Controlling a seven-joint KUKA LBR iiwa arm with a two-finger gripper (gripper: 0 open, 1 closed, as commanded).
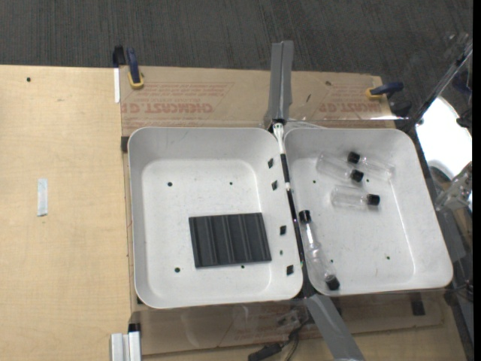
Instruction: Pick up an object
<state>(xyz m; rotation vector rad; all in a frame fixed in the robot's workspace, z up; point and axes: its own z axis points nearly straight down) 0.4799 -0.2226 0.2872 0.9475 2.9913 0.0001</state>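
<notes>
Glare and blur take up the 3 o'clock edge of my feed: a bright white patch (445, 130) and some glassy shapes beside it that I can't identify. How the jaws stand I cannot tell, so I can't place anything relative to them either.

The right bin (421, 262) holds several clear vials with black caps, and their glass bodies nearly vanish against the white floor. Mostly I am going by the caps. One vial (332, 164) lies toward 12 o'clock in that bin. A second one (376, 171) sits just beside it, though its outline is faint. A third vial (347, 198) lies near the bin's middle with its cap pointing to 3 o'clock. Two more lie end to end along the 9 o'clock wall, the upper vial (308, 235) and the lower vial (319, 268), and I can't tell if they touch.

The left bin (150, 277) holds a dark ribbed slab (229, 239), lying flat toward 6 o'clock and well apart from the vials. It is the clearest thing in view.

A grey post (280, 81) rises at 12 o'clock between the bins.
</notes>
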